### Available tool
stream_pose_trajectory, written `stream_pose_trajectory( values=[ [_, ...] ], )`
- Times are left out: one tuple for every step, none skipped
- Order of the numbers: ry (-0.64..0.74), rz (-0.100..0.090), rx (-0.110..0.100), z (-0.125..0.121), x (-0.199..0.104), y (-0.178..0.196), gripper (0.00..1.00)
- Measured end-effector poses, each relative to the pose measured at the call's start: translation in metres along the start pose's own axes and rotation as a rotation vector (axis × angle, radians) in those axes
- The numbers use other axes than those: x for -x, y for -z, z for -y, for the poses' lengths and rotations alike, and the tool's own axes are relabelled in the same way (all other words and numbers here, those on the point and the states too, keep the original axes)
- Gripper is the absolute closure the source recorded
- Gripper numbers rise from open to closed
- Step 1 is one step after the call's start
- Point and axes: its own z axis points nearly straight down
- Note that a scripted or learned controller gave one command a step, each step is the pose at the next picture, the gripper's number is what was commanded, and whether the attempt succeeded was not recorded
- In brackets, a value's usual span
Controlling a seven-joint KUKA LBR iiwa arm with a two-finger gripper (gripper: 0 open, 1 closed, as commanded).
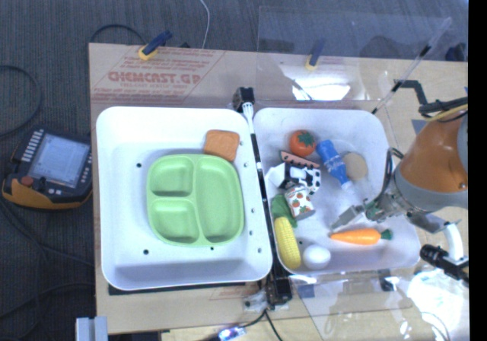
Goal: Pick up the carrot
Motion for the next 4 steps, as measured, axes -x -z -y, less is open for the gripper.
stream_pose_trajectory(
  values=[
    [-0.525,-0.009,-0.012,-0.016,-0.068,0.002,0.00],
    [0.001,-0.013,-0.005,-0.010,-0.015,-0.001,0.00],
    [0.387,0.003,0.006,-0.008,-0.021,0.000,0.00],
    [0.387,0.000,0.008,-0.010,-0.022,0.011,1.00]
  ],
)
